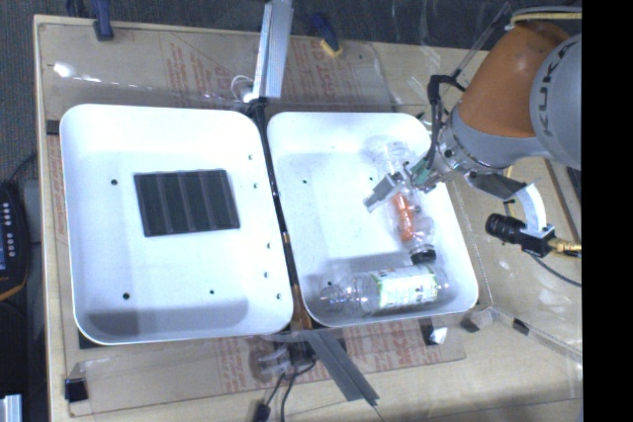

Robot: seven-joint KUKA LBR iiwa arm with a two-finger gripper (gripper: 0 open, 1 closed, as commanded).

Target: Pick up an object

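Over the right bin, the pincer is seen lowered beside a clear bottle with orange contents; whether it is released or clenched cannot be told. A larger clear bottle is laid along that bin's near wall. A dark ribbed panel is lying in the left bin.

Glossy white plastic bins hold clear plastic bottles and a dark ribbed mat.

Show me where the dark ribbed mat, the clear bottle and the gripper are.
dark ribbed mat point(186, 202), camera view, its centre.
clear bottle point(396, 291), camera view, its label.
gripper point(388, 190), camera view, between its fingertips.
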